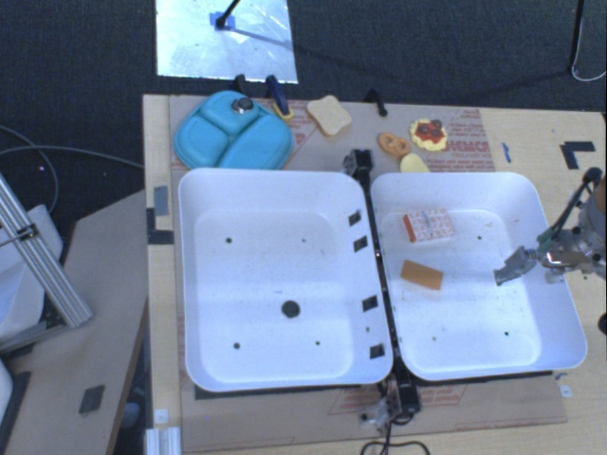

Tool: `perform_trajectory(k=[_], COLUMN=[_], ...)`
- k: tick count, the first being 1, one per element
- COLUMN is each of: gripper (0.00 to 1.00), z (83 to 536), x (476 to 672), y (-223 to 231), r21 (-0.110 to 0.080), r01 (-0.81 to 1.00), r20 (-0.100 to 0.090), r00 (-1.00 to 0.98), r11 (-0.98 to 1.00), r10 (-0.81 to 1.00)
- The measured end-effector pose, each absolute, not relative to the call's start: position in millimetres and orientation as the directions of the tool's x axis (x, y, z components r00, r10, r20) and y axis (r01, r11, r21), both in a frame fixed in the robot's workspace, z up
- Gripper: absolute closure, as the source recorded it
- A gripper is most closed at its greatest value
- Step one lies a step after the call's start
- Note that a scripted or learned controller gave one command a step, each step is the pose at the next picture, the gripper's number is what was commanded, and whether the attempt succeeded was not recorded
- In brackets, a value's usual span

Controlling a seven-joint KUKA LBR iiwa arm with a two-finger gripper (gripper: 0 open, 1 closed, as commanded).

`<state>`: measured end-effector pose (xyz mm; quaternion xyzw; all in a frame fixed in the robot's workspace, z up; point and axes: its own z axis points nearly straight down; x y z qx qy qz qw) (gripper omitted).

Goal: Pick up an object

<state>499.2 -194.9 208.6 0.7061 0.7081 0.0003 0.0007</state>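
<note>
Camera view: the gripper (512, 268) hangs over the right bin (555, 344), near its right wall.
Gripper state: I cannot tell.
Orange block (422, 275): in the right bin, left of the gripper, long axis nearly pointing toward it.
Patterned box (428, 225): just above the block.

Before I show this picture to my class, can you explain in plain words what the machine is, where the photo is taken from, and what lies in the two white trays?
The photo comes from one fixed camera above a bench, looking down at a slant. The machine is a robot arm reaching in from the right. Its gripper hangs over the right-hand bin's right side. Nothing shows between its fingers.

The right-hand bin holds a small orange block and a red and white box. The left-hand bin holds a small dark disc.

Behind the bins lie a blue divided plate, a toy slice of bread and a few other small toy foods.
</note>
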Motion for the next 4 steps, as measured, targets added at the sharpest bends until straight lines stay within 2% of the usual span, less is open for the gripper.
perform_trajectory(k=[1,2,3,4], gripper=[0.00,0.00,0.00,0.00], z=[81.9,87.6,88.2,89.6], x=[504.1,514.3,532.6,493.6], y=[-150.7,-162.7,-207.2,-207.7], r21=[0.012,0.004,0.010,0.019], r01=[1.000,1.000,1.000,1.000], r20=[-0.006,0.004,-0.001,-0.007], r00=[-0.007,-0.003,-0.002,-0.001], r11=[0.007,0.003,0.002,0.001], r10=[1.000,1.000,1.000,1.000])
